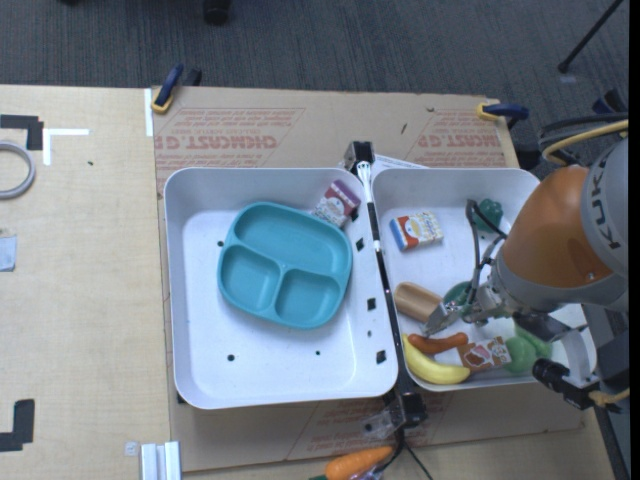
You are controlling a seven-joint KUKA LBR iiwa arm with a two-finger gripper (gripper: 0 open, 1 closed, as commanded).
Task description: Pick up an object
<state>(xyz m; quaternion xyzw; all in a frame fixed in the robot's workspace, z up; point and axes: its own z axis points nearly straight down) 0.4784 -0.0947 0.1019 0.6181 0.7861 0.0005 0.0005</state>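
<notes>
Gripper (pixel 440 317), fingers apart, hovers lower right over the bun (pixel 417 299): probably light, rigid plastic; grip across its width.

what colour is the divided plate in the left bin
Teal blue: the divided plate shows plainly in the camera view.

Dark grey carpet (pixel 400 28) with a fine diagonal weave covers the floor along the top. Two black chair castors (pixel 215 8) stand on it near the upper left, and a thin dark stand leg (pixel 595 33) slants across the upper right corner. The light wooden bench (pixel 75 318) fills the left side. A brown cardboard sheet (pixel 330 128) printed with mirrored red lettering lies on the bench, held at its far edge by blue-and-yellow clamps (pixel 167 86). Light is even and soft.
</notes>
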